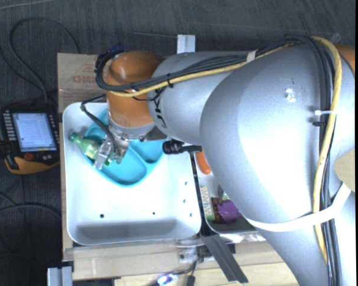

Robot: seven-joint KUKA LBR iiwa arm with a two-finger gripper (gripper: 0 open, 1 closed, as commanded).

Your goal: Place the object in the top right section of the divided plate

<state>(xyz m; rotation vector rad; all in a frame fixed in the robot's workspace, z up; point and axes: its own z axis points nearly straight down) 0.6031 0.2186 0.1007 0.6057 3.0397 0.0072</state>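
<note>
A blue divided plate [133, 165] lies in the left white bin [125, 219], partly hidden under my arm. My gripper [109, 152] hangs over the plate's left part, its metal fingers [105, 155] pointing down-left. A green bottle-like object [85, 144] lies at the plate's left edge, right against the fingertips; whether it sits between the fingers is not visible.
The large grey arm covers most of the right bin [227, 216], where a purple item [228, 210] and an orange item [204, 162] show. A teach pendant [27, 137] lies on the floor to the left. A cardboard sheet [77, 76] sits behind the left bin.
</note>
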